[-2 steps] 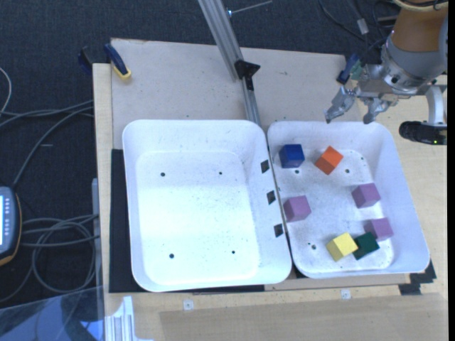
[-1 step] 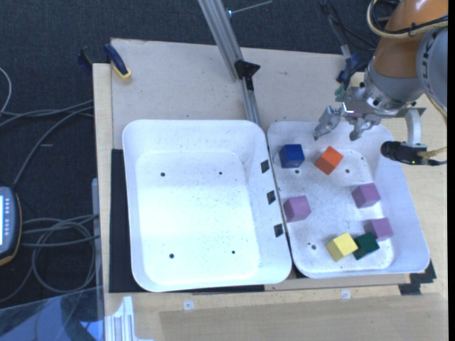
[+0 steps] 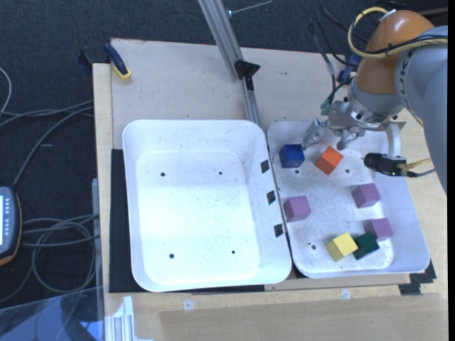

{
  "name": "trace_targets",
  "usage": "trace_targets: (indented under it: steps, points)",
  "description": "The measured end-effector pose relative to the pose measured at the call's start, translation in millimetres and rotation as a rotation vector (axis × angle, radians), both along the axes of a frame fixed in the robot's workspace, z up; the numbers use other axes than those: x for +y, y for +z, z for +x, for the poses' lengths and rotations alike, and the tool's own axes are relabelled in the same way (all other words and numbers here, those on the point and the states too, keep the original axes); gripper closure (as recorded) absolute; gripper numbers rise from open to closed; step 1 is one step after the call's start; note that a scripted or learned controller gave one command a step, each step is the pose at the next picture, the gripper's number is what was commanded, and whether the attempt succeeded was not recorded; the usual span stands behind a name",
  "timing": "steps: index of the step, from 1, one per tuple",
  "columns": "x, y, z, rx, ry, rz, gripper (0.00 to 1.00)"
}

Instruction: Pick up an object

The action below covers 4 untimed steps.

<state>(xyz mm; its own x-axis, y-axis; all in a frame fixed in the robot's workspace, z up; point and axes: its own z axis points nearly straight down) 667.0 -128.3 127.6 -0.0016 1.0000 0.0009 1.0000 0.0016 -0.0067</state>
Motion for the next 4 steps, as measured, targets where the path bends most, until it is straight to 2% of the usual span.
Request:
trace_targets:
  steps: [1,2,3,4]
  points:
    - [0,16,3,-0.01,0.001,-0.001,1.0]
    - [1,82,3,-0.016,0.0,-0.003,1.0]
    - [1,81,4,-0.01,0.0,-0.001,1.0]
    - [47,77,-23,-0.004,0.003,0.001,1.0]
